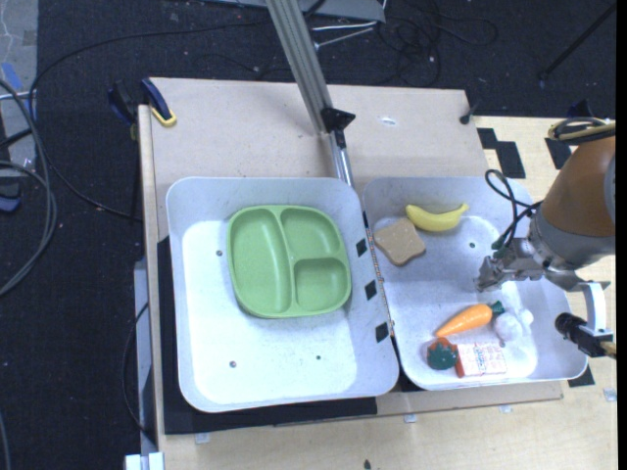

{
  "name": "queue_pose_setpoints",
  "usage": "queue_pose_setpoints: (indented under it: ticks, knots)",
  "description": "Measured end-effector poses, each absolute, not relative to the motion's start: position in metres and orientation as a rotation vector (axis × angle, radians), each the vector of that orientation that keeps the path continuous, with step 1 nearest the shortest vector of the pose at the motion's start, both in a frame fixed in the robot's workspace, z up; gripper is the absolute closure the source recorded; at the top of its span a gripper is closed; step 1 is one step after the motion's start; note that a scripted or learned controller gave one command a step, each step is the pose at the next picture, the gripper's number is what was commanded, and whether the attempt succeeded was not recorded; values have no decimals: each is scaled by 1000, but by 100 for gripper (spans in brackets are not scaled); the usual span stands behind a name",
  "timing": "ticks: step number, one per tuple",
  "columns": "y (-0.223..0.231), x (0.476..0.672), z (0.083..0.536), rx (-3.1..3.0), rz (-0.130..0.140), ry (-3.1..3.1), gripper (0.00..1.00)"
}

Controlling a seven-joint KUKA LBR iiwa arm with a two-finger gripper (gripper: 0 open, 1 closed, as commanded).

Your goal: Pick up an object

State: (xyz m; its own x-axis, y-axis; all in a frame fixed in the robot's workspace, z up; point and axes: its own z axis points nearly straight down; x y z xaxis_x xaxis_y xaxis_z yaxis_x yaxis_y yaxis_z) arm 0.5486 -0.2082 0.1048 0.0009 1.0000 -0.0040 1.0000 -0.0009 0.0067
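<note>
The end effector is hovering low in the right-hand shallow white bin, and I cannot tell its state. Just below it, the orange plastic toy carrot with a green top is lying near the bin's front. It is probably light, rigid and slick, so gripping across its thicker middle is looking safest, since the tapered tip could be squeezing out.

A tan counter stands on a dark speckled floor strewn with black cables. A grey metal pole slants over the counter's far edge; black tape marks lie on a pale surface at right.
</note>
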Motion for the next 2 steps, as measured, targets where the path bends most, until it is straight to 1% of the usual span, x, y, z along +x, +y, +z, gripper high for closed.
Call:
queue_pose_setpoints:
  ticks: [1,2]
  knots:
    - [-212,553,148,2217,2,2220,100]
    - [-213,556,212,2214,4,2219,100]
